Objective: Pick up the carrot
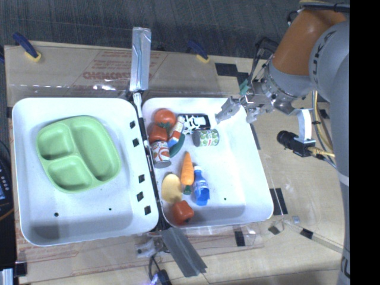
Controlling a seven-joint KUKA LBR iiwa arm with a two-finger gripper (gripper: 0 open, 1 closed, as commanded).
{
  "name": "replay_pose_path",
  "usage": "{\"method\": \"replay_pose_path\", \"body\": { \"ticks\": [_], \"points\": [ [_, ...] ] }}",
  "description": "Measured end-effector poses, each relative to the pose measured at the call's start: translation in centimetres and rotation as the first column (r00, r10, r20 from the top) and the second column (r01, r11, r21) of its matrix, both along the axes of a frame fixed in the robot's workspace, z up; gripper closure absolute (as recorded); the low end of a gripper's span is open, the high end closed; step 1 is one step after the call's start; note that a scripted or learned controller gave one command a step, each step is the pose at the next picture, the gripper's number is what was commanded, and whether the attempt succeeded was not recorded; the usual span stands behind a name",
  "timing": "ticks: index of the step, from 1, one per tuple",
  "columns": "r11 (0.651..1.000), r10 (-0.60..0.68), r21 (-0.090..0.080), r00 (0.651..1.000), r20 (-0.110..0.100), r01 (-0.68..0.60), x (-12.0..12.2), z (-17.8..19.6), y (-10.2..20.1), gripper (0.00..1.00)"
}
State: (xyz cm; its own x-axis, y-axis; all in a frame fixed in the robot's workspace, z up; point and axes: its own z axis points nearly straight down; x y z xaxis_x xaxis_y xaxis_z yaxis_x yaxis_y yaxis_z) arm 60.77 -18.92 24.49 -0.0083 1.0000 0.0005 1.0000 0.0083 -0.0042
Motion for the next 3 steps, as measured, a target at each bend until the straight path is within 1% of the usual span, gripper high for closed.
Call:
{"method": "replay_pose_path", "body": {
  "ticks": [1,2,3],
  "points": [
    [0.985,0.173,-0.001,0.985,0.004,-0.173,-0.6,-14.2,1.5,0.0],
    [0.969,0.247,0.002,0.969,0.001,-0.247,-6.6,-15.4,3.5,0.0],
    [0.968,0.252,0.001,0.968,0.0,-0.252,-6.5,-14.4,3.4,1.0]
  ]
}}
